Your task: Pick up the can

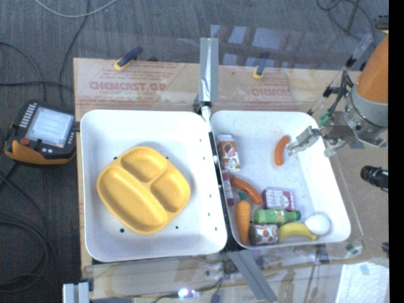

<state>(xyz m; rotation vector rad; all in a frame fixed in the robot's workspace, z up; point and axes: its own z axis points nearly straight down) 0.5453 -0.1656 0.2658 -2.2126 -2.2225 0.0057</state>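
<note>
Can lies on its side in the right bin, hard against that bin's left wall, toward the far end, its label up. It looks like a small tin: stiff, probably light for the arm, smooth and round, so likely to roll or slip if pinched off-centre. The best hold would seem to be across its body at the middle, fingers closing along the bin's near-far line, since the left wall leaves almost no room on that side. The claw hangs over the right part of the same bin, beside a red sausage, well apart from the can; its fingers seem parted and nothing sits between them. Bare bin floor lies between claw and can, giving open room to travel left. Near the can's near end lie another sausage and a carrot. The left bin holds a yellow tray.
</note>
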